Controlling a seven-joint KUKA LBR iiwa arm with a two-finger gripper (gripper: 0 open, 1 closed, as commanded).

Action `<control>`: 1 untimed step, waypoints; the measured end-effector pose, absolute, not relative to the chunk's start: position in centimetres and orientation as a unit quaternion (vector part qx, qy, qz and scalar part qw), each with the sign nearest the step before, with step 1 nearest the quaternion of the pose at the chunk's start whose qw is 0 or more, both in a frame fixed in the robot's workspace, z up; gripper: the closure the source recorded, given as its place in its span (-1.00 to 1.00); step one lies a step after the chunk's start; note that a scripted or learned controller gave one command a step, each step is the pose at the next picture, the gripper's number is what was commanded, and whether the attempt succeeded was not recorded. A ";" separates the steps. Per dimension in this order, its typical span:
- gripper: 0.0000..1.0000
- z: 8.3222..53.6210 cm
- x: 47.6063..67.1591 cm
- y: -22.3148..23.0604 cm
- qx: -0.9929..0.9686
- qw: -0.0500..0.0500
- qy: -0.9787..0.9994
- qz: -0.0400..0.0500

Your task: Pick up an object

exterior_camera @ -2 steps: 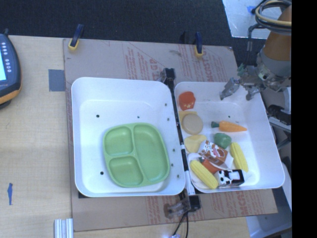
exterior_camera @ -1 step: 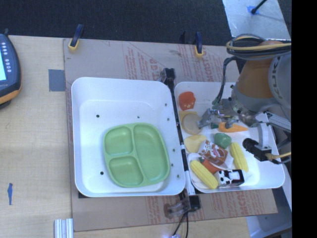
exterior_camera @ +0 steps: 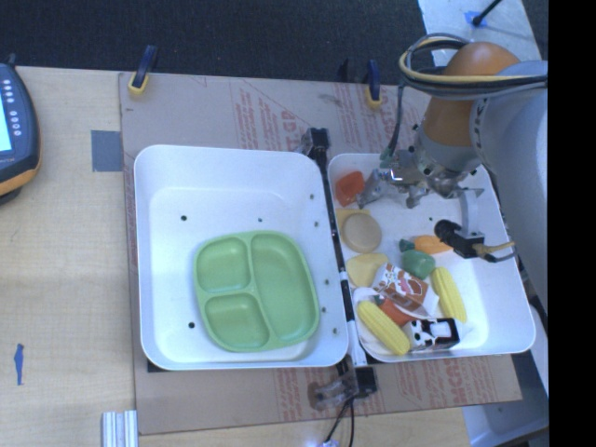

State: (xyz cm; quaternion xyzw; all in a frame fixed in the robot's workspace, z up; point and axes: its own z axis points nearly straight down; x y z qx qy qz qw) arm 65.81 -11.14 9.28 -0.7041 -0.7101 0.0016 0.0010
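Observation:
My gripper [exterior_camera: 417, 182] hangs over the far end of the right bin [exterior_camera: 498, 329], below the arm's orange band. It is above the bin floor, close to a red-orange piece [exterior_camera: 349, 187] on its left. Just in front of it lie a tan round piece [exterior_camera: 361, 231], an orange carrot [exterior_camera: 431, 244] and a green item [exterior_camera: 419, 264]. Nearer the front are two yellow corn cobs [exterior_camera: 451, 293] [exterior_camera: 383, 327], a red and white packet [exterior_camera: 406, 290], a pale yellow wedge [exterior_camera: 365, 269] and a black and white toy [exterior_camera: 434, 333]. I see nothing held.
The left bin [exterior_camera: 168, 184] holds a green divided plate [exterior_camera: 254, 290]. A black dark part [exterior_camera: 463, 237] juts over the right bin near the carrot. A handheld controller [exterior_camera: 14, 128] lies at the bench's far left. Clamps sit on the cardboard's back edge.

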 end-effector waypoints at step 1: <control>-1.00 9.2 58.3 -17.4 -0.707 0.003 -0.707 0.003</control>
